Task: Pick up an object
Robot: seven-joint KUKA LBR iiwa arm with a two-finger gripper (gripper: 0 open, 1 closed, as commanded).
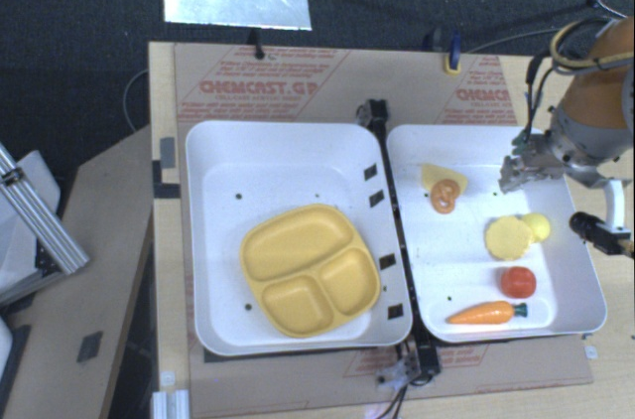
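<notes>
The right bin (pixel 585 308) holds several toy foods. A pale yellow wedge (pixel 440 176) lies at the upper left with an orange ring-shaped piece (pixel 444 198) against it. Mid-bin rests a flat yellow round piece (pixel 507 238), touching a small yellow ball (pixel 537 226). Near the front edge are a red tomato (pixel 518 282) and an orange carrot (pixel 483 313). My gripper (pixel 520 171) hangs over the bin's upper right part, above and behind the yellow round piece, with nothing visibly in it.
The left bin (pixel 213 209) holds a yellow three-compartment tray (pixel 310 268). A black divider with clips (pixel 389 209) runs between the bins. The grey arm with its orange band (pixel 598 99) and cables comes in over the right bin's far right edge.
</notes>
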